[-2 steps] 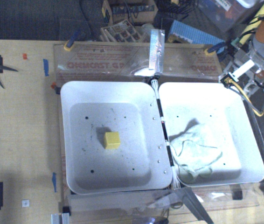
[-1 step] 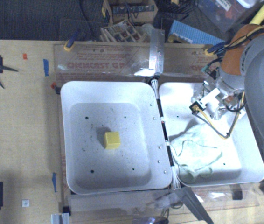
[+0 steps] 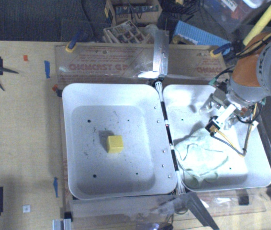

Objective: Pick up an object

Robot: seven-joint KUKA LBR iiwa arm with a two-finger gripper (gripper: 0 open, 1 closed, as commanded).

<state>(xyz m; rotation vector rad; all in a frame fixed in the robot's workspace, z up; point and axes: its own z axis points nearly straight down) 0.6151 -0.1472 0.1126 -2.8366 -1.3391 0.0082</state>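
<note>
Item 1: wooden bench (image 3: 20, 143), pale and flat; two short blue tape strips (image 3: 47, 69) on it, left of the bins; open board well clear of the bins on this side.

Item 2: left bin (image 3: 68, 128), white, shallow, rounded corners, smooth scuffed floor with a few small dark holes; its right rim touches the neighbouring bin's rim.

Item 3: yellow block (image 3: 115, 143), small, roughly cubic, matte; it sits near the middle of the left bin's floor, apart from every wall, with bare floor all round it.

Item 4: cardboard strip (image 3: 107, 61), brown with red print, lying along the far rims of both bins.

Item 5: right bin (image 3: 260, 171), same make; far half of its floor bare.

Item 6: pale cloth (image 3: 205, 159), soft, crumpled, whitish-green with a thin green cord looped over it; heaped in the near half of the right bin, close to the near wall.

Item 7: gripper (image 3: 214, 104), over the far right part of the right bin, beyond the cloth and well apart from the yellow block; nothing seen in its hold; how far open cannot be told; the grey arm (image 3: 248, 78) with its orange band enters over the right rim.
</note>
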